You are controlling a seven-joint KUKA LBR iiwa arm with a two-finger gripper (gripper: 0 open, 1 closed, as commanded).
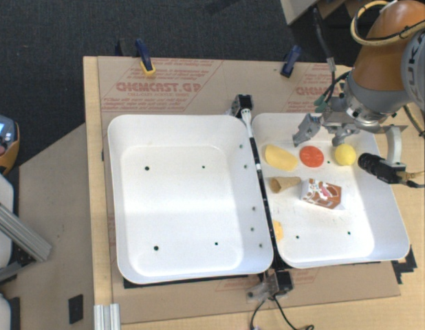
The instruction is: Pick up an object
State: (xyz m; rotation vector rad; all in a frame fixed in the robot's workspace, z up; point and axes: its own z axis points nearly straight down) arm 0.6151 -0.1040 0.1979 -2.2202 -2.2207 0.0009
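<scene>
Right bin (377,243), near to far: small yellow bit (277,231) at left wall, wrapped packet (322,194), brown cone (285,183), yellow lemon-shape (280,158), red disc (311,157), yellow ball (344,155). Gripper (322,136) above red disc, fingers spread, holding nothing.

1. We see a rounded orange band (390,36) on our arm, glossy, with a pale cable looping over its top.
2. Below it sits a grey metal wrist ring (367,108).
3. Our gripper (324,135) is grey metal, with two angular fingers.
4. Thin green and dark wires run beside the wrist.
5. A black cylindrical fitting (375,166) juts out at the side.
</scene>
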